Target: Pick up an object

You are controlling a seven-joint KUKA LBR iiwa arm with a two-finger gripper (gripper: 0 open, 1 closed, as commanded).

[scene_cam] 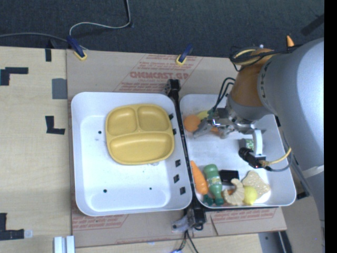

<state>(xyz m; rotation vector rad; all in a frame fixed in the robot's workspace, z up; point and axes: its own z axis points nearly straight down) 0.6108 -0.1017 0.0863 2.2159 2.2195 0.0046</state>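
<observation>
Our end effector (206, 126) hangs low in the right bin (284, 194), just beside an orange object (191, 122) near the divider; we cannot tell its state. We judge we are at the approach step. Next we need to centre over that object, descend, close and lift.

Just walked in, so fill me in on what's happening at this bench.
A grey KUKA arm reaches from the right into the right bin, its gripper low beside an orange toy near the bin's upper left corner. Nothing can be seen held. A toy carrot, a green bottle and other small toys sit along that bin's near edge. The left bin holds a yellow divided plate.
</observation>
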